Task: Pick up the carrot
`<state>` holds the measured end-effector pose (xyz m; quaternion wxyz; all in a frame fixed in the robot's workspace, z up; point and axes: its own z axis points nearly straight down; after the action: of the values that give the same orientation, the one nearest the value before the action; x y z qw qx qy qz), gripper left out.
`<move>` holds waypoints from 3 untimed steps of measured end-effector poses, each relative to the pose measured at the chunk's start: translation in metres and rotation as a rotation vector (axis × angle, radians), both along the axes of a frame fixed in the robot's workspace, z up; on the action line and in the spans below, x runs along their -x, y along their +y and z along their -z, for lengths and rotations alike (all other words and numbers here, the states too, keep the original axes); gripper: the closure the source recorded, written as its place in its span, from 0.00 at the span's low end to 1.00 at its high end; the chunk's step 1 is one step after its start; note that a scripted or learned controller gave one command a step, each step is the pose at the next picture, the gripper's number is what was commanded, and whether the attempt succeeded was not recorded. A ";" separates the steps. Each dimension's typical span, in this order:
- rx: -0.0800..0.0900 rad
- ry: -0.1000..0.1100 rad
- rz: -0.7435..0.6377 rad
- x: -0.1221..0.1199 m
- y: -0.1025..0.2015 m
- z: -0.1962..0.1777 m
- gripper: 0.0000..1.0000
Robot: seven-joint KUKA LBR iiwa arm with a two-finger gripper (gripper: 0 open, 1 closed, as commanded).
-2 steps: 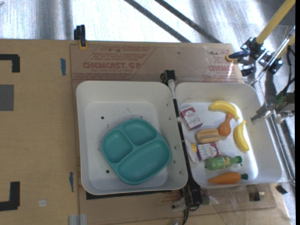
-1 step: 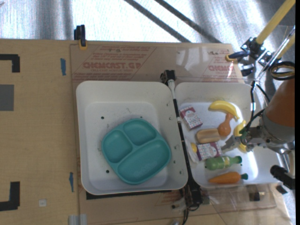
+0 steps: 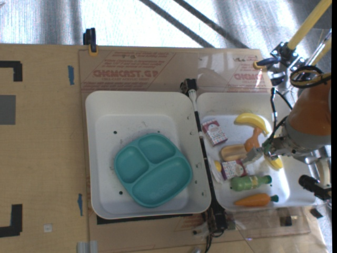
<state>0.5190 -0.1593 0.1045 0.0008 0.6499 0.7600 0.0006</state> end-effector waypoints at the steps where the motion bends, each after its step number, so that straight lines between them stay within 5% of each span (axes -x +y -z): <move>1: 0.003 -0.004 -0.171 -0.065 -0.008 -0.016 0.00; 2: 0.004 -0.006 -0.306 -0.078 0.047 0.015 0.00; 3: 0.001 0.007 -0.662 -0.119 -0.036 0.014 0.00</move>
<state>0.6383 -0.1949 0.0904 -0.0017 0.3677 0.9299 -0.0019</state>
